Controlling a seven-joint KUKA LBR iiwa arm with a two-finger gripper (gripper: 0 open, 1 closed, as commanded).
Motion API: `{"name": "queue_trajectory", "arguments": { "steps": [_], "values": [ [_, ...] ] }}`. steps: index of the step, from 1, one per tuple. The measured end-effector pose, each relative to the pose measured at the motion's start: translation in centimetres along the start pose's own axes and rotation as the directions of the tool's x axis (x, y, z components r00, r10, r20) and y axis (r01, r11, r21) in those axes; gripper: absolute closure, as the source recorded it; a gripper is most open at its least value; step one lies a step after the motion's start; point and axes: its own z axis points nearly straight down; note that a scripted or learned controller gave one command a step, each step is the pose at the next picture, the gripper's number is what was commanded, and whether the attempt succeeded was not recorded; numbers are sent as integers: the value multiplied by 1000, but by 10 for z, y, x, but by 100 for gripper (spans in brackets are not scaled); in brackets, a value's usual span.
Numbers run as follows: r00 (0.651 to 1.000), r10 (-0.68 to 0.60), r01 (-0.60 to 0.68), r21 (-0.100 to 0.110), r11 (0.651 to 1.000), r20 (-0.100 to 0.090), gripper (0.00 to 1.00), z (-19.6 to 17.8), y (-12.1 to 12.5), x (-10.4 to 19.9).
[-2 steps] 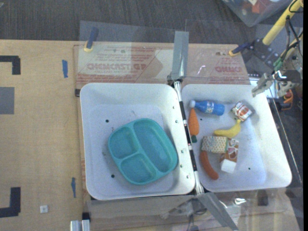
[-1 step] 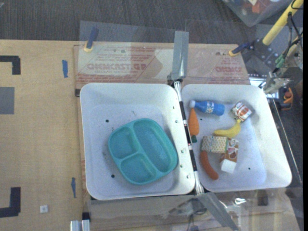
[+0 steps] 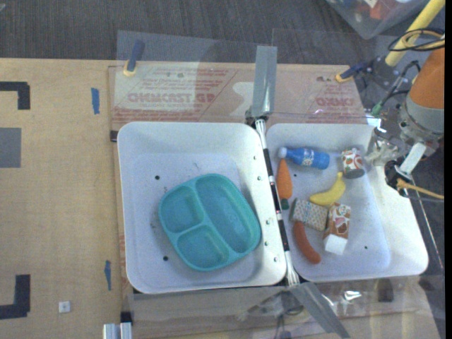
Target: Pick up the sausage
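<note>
Sausage (image 3: 306, 243) lies in right bin (image 3: 402, 253), just below cracker packet (image 3: 311, 213); gripper (image 3: 380, 151) above-right of it, jaws' state unclear.

One camera sits high above the bench (image 3: 56, 189) and looks down at a slant. It is far enough away to see both white bins whole, the left bin (image 3: 134, 147) and the right bin (image 3: 402, 253), side by side. The bottom of the picture is nearest to the camera. The dark floor (image 3: 176, 6) is at the top, farthest away. The arm (image 3: 424, 97) comes in from the right side.
</note>
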Motion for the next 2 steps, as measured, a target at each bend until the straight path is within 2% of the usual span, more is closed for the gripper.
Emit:
{"name": "queue_trajectory", "arguments": {
  "steps": [1,2],
  "values": [
    [998,69,-69,1,998,0,100,-1,-1,66],
    [856,517,-517,8,856,4,100,-2,-47,72]
  ]
}}
